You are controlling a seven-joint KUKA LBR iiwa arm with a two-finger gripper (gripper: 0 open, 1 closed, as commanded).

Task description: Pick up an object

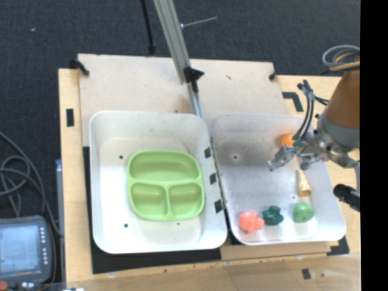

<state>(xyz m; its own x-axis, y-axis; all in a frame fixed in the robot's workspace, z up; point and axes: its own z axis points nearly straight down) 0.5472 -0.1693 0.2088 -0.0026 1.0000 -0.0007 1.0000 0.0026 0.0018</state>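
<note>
- The desk (73, 162) is pale, matt board with two shallow white plastic bins side by side, their inner rims touching near the middle.
- The left bin (109, 132) has rounded corners and a faintly speckled floor; a light green divided plate (165, 184), smooth plastic with one long compartment and two smaller ones, lies flat at its centre, with bare floor all around it up to every wall.
- An aluminium pole (173, 32) slants down from the top edge to the far rims where the bins meet.
- The right bin (242, 138) is scuffed grey across its far-left half, which lies open.
- Along its near wall, from left to right: a lumpy pink toy (250, 221), touching a dark green toy (273, 215), then a rounded bright green toy (302, 211) a little apart.
- A small tan cone-shaped piece (302, 183) lies just beyond the bright green toy, towards the right wall.
- An orange object (287, 140) sits near the far-right part, beside the arm's wrist.
- The jaws (280, 159) hang over the bin's middle right; I cannot tell if they are parted or closed.
</note>
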